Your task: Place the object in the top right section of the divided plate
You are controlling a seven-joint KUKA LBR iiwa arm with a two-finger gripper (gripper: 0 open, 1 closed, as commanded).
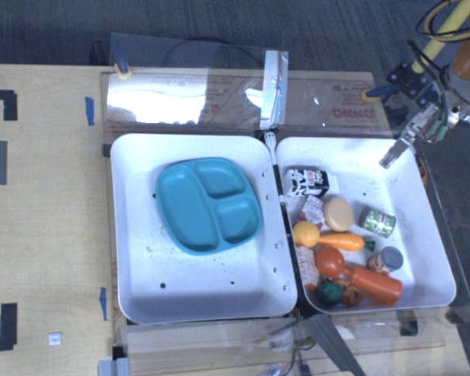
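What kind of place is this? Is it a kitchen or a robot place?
Probably a robot test lab, not a kitchen. Two white bins sit on a wooden bench. One holds a blue divided plate; the other holds toy food, like a carrot. A robot gripper hangs over that bin's corner.

Robotics lab, plywood bench [39,233] with taped markers, two white bins [133,288], clear acrylic guard [188,96], loose cables [446,14]

Dark blue-grey carpet [219,6] beyond a pale wooden bench [39,210] (black tape marks).
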